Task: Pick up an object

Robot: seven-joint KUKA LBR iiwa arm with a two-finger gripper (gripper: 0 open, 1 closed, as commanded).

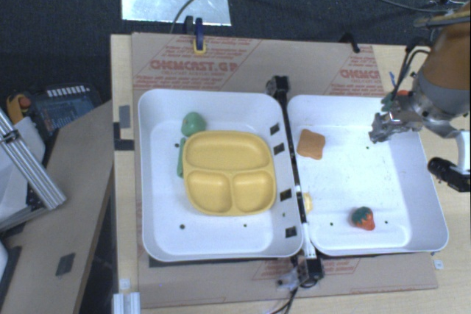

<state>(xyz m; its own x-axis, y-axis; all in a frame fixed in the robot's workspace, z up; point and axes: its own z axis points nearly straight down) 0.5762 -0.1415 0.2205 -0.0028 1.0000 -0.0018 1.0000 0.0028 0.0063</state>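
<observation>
1. Gripper [383, 127] hanging over the right bin [419, 232], near its far right corner, coming in off the grey wrist with the orange band above it.
2. Finger opening: too small and blurred to call. Nothing visibly sitting between them.
3. Nearest thing: orange block [311, 144], lying left of the gripper and slightly nearer the camera, on the same bin floor, close to the centre divider. Well apart from the gripper.
4. Red-and-green strawberry-like toy [361, 218] lying below the gripper in the view, toward the bin's near edge. Also well apart from it.
5. Small pale yellow piece [306, 202] sitting against the divider, left of and nearer than the gripper; shape not readable.
6. Further left, across the divider: left bin [151, 151] carrying a yellow divided tray [227, 171], three compartments, lying flat.
7. Green object [190, 130] poking out from behind the tray's far left corner, partly hidden by it.
8. Both bins resting side by side on a cardboard sheet [221, 62] with red lettering.
</observation>
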